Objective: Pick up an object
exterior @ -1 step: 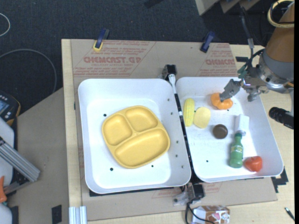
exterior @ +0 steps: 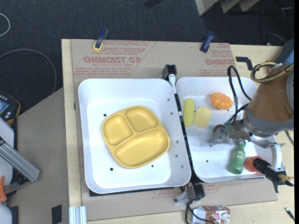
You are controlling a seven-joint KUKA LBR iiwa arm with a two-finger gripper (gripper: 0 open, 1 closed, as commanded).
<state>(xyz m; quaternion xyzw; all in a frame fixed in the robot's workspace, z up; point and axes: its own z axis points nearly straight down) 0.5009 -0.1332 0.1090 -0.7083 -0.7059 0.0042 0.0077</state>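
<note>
One green bottle (exterior: 237,158) is lying just right of and below the gripper (exterior: 217,135), long axis near-upright in view; fingers are hanging apart, gripping nothing.

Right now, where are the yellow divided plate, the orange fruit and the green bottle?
yellow divided plate (exterior: 136,136), camera view, the ridge where its compartments meet
orange fruit (exterior: 220,101), camera view, its middle
green bottle (exterior: 237,160), camera view, its body

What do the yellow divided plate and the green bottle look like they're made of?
Yellow divided plate: probably molded plastic, going by its uniform colour, rounded compartment ridges and soft semi-gloss sheen. Green bottle, in the right bin beside the gripper: likely plastic too, a smooth toy-like shape with a slight shine, though it is too small to be sure.
</note>
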